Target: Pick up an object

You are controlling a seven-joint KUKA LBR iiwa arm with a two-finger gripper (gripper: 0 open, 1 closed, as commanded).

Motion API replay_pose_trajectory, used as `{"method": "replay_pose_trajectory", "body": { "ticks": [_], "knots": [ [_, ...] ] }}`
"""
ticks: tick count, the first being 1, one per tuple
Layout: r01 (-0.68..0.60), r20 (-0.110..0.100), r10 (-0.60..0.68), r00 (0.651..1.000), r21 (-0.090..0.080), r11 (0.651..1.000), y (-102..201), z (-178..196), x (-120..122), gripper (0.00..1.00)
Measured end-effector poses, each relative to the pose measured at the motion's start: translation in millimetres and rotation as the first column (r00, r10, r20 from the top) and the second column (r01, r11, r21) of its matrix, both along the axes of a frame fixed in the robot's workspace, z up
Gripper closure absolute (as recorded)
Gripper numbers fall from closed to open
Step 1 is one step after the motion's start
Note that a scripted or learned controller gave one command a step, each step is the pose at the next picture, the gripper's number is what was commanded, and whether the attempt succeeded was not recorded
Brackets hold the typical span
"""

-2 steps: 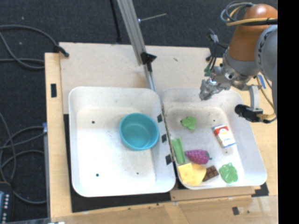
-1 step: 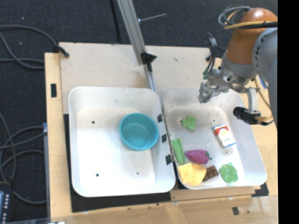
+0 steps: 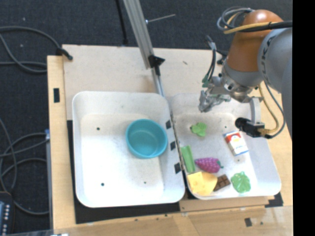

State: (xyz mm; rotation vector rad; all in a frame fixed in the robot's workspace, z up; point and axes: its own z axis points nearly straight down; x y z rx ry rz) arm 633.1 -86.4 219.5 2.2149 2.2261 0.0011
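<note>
One fixed camera looks down aslant on both bins (image 3: 78, 132) from above

You see a grey arm (image 3: 280, 48) with a rounded orange band (image 3: 248, 43) above the wrist. Cables (grey and black) loop around it.

Even, soft overhead light; slightly grainy, faint shadows.

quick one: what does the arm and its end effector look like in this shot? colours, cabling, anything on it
Grey KUKA arm with a rounded glossy orange band above the wrist. Thin grey and yellow cables loop over the top of the orange section; dark cables run down beside it. The small grey metal two-finger gripper hangs under a silver wrist flange.
</note>
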Motion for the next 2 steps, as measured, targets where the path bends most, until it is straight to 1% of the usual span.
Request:
{"method": "replay_pose_trajectory", "body": {
  "ticks": [1,2],
  "knots": [
    [0.000,-0.002,0.000,1.000,0.001,1.000,45.2,4.6,-34.5,1.00],
    [-0.001,-0.002,0.001,1.000,0.001,1.000,86.1,0.2,-54.6,1.00]
  ]
}}
